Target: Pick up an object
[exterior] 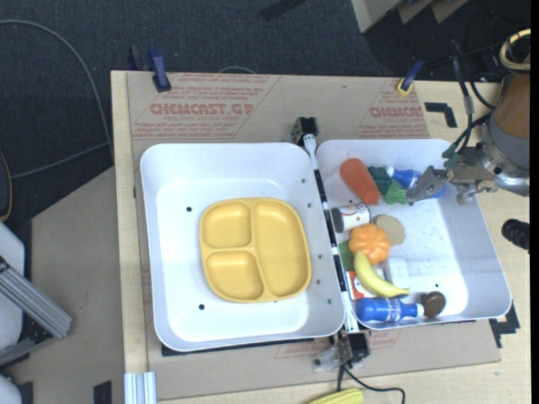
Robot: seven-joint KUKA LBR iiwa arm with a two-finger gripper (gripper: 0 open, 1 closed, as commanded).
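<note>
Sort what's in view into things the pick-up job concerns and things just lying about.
Job:
gripper
carrot
banana
orange
blue bottle
green toy
right bin

Lying about:
yellow tray
left bin
blue clamp

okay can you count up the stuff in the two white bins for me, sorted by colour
Yellow: 2, the divided plate and the banana
Orange: 2, the pumpkin and the orange cylinder
Blue: 2, the blue bottle and a blue item
Green: 1, a green item
Brown or tan: 2, the brown ball and the tan disc
Total: 9
</note>
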